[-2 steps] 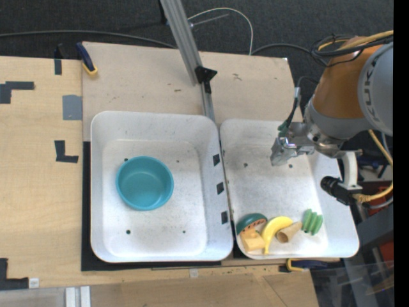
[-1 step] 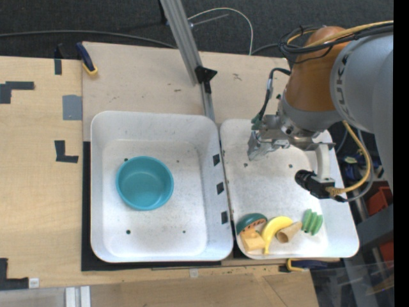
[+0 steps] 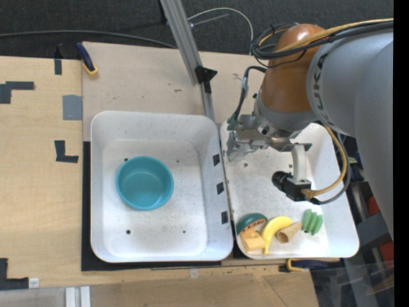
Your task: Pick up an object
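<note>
The gripper (image 3: 238, 147) hangs low over the far left part of the right bin (image 3: 339, 238), close to the wall that divides the two bins. Nothing is visible between its metal parts, and whether it is released or clenched cannot be told from this angle.

Nearest the camera, along the front edge of the right bin, a small group of toy foods lies well apart from the gripper: a round green and red piece (image 3: 250, 222), a yellow block (image 3: 252, 240) touching it, a yellow banana (image 3: 277, 227) curving over them, a tan cone (image 3: 289, 231) just beside the banana, and a green ridged piece (image 3: 312, 222) at the right end.

Farther back, the left bin (image 3: 102, 171) holds a teal bowl (image 3: 145, 183), upright, left of its middle.

Above the right bin, the arm's (image 3: 358, 82) grey body and orange band (image 3: 287, 75) cover the bin's far side, with black and yellow cables looping around the wrist.

Beyond the bins, a grey metal pole (image 3: 182, 31) slants across the wooden bench (image 3: 38, 171).
</note>
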You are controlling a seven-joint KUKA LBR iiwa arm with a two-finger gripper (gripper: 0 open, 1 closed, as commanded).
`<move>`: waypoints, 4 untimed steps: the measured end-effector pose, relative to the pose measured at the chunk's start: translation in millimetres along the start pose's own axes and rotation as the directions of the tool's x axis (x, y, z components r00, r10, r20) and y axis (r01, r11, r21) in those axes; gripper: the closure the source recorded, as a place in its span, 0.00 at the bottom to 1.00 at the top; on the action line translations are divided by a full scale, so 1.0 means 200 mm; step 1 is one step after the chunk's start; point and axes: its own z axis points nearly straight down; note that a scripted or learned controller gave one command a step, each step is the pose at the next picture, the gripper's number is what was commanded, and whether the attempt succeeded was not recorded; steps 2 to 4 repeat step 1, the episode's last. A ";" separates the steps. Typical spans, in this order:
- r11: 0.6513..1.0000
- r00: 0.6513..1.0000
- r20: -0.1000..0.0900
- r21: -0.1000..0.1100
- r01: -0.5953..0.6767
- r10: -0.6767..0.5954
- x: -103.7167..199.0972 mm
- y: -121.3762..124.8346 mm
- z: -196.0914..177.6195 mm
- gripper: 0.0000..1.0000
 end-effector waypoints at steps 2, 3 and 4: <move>1.000 1.000 0.001 0.003 -0.001 0.001 0.25 0.00 0.07 1.00; 1.000 1.000 0.001 0.003 -0.001 0.001 0.25 0.00 0.07 1.00; 1.000 1.000 0.001 0.003 -0.001 0.001 0.25 0.00 0.07 1.00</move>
